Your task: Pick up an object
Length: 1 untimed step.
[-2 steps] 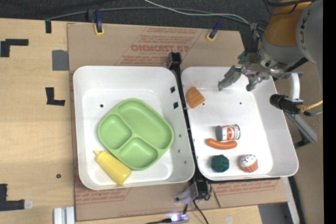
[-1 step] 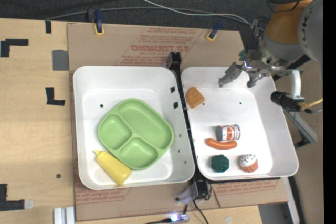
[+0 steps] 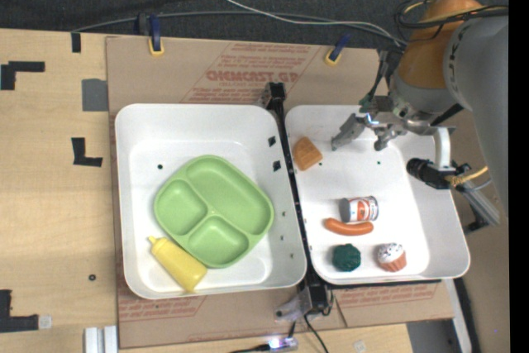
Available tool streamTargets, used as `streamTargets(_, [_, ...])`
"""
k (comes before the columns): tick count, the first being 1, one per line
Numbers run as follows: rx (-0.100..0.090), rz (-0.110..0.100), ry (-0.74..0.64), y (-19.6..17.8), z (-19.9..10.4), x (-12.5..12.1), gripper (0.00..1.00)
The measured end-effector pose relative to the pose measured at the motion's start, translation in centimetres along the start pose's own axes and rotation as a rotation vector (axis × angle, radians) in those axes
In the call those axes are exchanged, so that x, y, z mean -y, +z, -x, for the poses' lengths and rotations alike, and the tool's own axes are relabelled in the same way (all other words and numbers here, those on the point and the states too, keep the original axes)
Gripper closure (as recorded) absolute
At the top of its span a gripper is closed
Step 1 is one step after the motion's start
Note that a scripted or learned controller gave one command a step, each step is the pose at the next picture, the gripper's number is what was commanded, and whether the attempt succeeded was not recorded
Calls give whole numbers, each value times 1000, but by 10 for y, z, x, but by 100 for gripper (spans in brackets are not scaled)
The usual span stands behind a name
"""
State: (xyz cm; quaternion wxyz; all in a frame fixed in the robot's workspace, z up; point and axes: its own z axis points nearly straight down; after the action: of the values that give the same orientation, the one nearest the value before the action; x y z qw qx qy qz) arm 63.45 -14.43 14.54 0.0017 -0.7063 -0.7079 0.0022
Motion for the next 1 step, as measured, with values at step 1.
streamTargets(1, [0, 5, 1, 55, -5, -9, 0])
